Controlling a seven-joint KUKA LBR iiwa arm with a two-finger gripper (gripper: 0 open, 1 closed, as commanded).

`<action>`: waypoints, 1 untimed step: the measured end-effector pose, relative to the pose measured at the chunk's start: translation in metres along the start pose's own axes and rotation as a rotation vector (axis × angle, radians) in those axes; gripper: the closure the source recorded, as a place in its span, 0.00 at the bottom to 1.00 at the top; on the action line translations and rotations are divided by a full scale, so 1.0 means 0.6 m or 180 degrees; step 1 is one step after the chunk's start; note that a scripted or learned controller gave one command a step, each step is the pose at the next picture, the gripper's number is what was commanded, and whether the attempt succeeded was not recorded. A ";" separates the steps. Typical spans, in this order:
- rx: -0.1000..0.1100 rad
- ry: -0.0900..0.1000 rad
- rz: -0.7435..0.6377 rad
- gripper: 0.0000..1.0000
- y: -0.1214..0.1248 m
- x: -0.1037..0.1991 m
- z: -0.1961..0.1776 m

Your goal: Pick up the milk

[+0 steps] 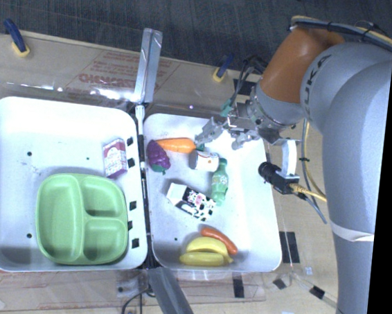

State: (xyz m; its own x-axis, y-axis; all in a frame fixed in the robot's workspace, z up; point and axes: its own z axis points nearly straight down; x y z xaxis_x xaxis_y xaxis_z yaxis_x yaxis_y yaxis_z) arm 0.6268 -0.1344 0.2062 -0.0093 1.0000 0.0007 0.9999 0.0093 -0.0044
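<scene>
Two metal fingers of the claw stand spread apart with nothing between them, hanging over the far end of the right-hand shallow white bin. Just below them sit a small white cup-like piece with a green lid and a slim green plastic bottle; an orange plastic carrot lies to their left, with a purple toy eggplant just beside it. The milk, a small white carton with black cow patches, lies on its side near the middle of that bin, apart from the claw and nearer the camera than the bottle. Further along the same bin lie a yellow toy banana and a red-orange sausage-shaped piece, touching. The left-hand white bin holds a green divided plastic tray and a small dark-red packet.

By my reading, the approach step is in hand and no grasp has begun. The next move calls for shifting the claw toward the camera until it is over the carton, turning the fingers across its narrow width, then descending clear of the bottle.
</scene>
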 end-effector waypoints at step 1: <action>0.0003 -0.0001 0.0200 0.00 -0.083 0.056 0.153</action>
State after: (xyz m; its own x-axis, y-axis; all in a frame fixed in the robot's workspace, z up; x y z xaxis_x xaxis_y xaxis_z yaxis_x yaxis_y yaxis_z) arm 0.5764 -0.1014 0.1145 0.0534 0.9986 0.0003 0.9986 -0.0534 -0.0054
